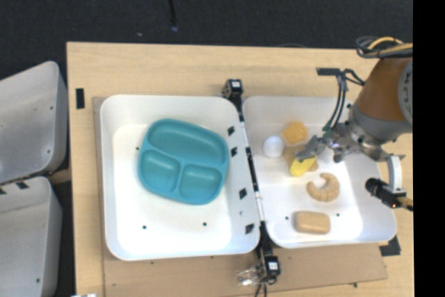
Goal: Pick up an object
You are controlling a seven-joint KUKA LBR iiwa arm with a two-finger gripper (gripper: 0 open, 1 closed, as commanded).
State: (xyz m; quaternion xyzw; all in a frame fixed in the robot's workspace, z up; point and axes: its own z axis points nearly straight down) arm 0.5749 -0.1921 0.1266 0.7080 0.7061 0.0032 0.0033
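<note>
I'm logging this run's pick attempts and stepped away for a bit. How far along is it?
Done: the arm has reached into the right bin, with its claw down at the yellow piece. In hand: nothing visibly lifted; that piece lies on the bin floor. Left: grip and raise it. The croissant, white ball and tan block lie untouched.

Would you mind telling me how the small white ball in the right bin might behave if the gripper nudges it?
The white ball looks round and smooth, so it would probably roll away at a touch. It seems small and likely light. It could stop against the orange piece or the bin's wall nearby.
</note>
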